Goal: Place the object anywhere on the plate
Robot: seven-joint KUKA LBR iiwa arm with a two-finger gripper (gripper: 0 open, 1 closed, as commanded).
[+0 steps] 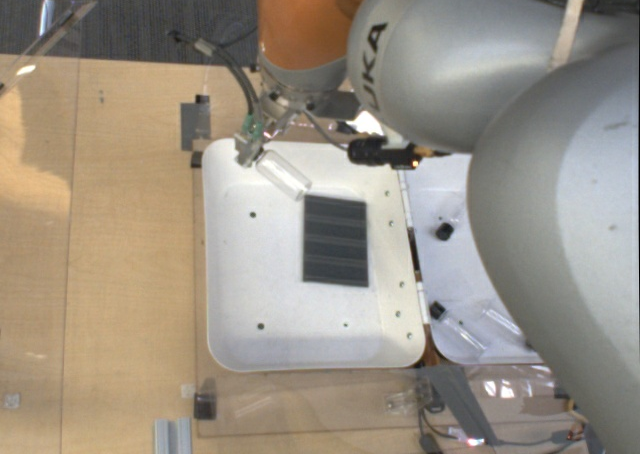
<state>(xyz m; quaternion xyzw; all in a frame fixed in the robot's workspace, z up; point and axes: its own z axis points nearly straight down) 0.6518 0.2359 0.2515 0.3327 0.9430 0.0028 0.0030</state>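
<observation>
Left bin [240, 272], white: holds dark ribbed plate [336, 240], lying below and right of the end effector [250, 147], with bare floor all around it. Clear tube-like object [284, 174]: just beside the end effector, long axis slanting down-right toward the plate; grip state cannot be told.

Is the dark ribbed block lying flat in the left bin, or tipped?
Flat. The dark ribbed block lies face-up on the left bin floor, all ridges visible.
</observation>
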